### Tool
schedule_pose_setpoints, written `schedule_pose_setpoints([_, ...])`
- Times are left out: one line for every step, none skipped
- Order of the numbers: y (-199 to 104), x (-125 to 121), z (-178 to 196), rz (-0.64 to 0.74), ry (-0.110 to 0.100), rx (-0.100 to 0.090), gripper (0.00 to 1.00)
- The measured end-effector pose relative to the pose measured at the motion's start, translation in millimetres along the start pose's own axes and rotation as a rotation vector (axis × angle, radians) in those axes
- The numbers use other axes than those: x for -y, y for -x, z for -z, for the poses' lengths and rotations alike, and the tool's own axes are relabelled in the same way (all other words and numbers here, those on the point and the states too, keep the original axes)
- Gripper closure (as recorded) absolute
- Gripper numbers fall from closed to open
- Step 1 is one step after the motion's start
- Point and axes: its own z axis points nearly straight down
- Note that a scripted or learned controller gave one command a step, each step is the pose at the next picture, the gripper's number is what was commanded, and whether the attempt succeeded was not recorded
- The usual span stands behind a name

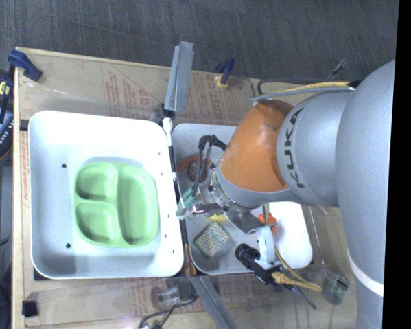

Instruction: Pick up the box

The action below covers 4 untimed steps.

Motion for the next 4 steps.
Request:
schedule_pose_setpoints([128.6, 18.9, 47.1, -0.11, 0.005, 0.001, 1.0])
schedule_pose_setpoints([128.3, 18.8, 47.0, -0.109, 0.004, 0.001, 0.0])
schedule_pose_setpoints([59.2, 13.3, 6.3, -0.052, 0.001, 0.001, 0.0])
schedule_pose_setpoints([129.6, -44.9, 28.3, -0.179, 0.002, 0.0, 0.0])
